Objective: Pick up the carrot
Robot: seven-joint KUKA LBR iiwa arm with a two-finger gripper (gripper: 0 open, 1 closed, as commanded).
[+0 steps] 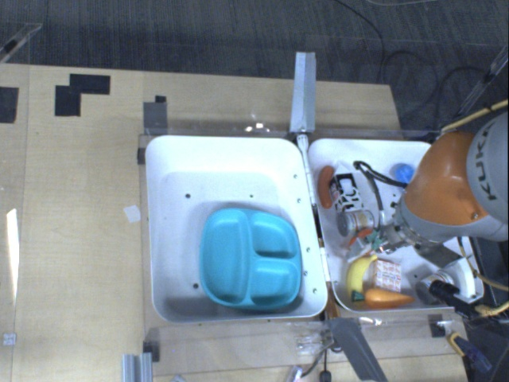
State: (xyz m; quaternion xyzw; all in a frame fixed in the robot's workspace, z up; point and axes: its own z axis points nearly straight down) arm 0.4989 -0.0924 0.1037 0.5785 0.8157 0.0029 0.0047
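Your end effector (374,237) hangs low over the middle of the right bin (420,148), above the clutter there, and you cannot tell from this slant how it is set. The carrot (387,298) lies flat near the front wall of that bin, just beside a yellow banana (359,273) and a small printed packet (387,274), apart from the tool. Further out, the left bin (171,213) holds a blue divided plate (250,257) on the tan surface (71,237).
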